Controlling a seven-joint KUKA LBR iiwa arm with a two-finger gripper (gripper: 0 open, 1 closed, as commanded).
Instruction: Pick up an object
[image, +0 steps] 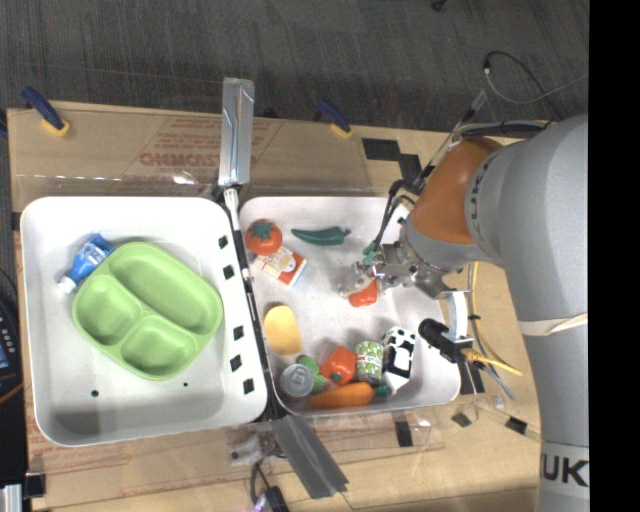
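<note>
My gripper (374, 270) hangs low over the right bin (330, 210), near the bin's right wall. Just below its tip lies a small orange-red toy pepper (364, 294), touching it or very close. I cannot tell from this view whether the pepper is gripped. Also in this bin are a red tomato (265, 237), a dark green chili (321, 236), an orange and white carton (281, 267) and a yellow lemon (282, 328). Along the front wall sit a silver can (296, 379), an orange pepper (338, 364), a carrot (340, 396), a green can (370, 358) and a black and white box (399, 357).
The left bin (50, 380) holds a green divided plate (148, 308) and a blue bottle (88, 258) at the plate's far left. A metal divider (236, 130) runs between the bins. The arm's grey body (530, 230) looms over the bench's right side.
</note>
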